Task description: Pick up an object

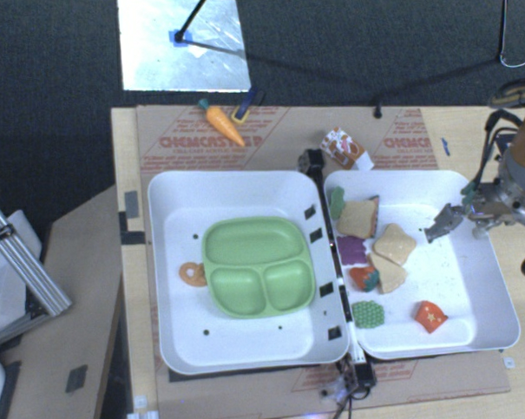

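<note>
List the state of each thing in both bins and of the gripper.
Gripper: above the right bin, holding nothing.
Green tray: flat in the left bin, compartments bare.
Pretzel: flat, beside the tray.
Red block: lying alone.
Bread slices: piled with other toy food.

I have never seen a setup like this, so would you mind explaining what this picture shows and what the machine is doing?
One camera above a bench looks down at a slant. A robot arm reaches in from the right; its end effector hangs over the right bin, and I see nothing held in it. That bin contains toy food: bread-like pieces, a purple block, a red piece. The left bin holds a green divided plate and a small pretzel. A toy carrot lies behind the bins.
</note>
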Available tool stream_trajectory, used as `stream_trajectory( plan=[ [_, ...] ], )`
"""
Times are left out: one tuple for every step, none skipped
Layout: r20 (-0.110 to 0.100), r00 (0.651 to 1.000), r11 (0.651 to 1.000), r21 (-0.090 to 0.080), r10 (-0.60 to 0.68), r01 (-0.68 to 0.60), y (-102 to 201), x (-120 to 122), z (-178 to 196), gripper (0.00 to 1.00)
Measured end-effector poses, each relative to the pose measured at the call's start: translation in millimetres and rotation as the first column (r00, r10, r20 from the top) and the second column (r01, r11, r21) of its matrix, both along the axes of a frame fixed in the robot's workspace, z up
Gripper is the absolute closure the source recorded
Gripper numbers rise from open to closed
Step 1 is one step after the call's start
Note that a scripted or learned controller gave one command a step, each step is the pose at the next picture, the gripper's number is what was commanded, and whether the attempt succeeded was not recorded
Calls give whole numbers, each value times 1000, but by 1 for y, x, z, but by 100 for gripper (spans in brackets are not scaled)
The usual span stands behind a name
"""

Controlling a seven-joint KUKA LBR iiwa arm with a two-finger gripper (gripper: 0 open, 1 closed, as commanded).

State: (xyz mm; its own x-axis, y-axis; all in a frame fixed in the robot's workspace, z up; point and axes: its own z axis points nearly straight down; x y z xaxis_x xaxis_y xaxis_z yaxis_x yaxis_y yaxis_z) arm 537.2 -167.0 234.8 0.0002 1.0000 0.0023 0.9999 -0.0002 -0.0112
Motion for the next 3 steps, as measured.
stream_trajectory(
  plan=[
    [13, 1000, 1000, -3, 4, -4, 1, 2, 7, 0],
    [11, 1000, 1000, -2, 1, -1, -2, 13, -46, 0],
    [10, 1000, 1000, -1, 1, -1, 2, 12, -108, 0]
  ],
)
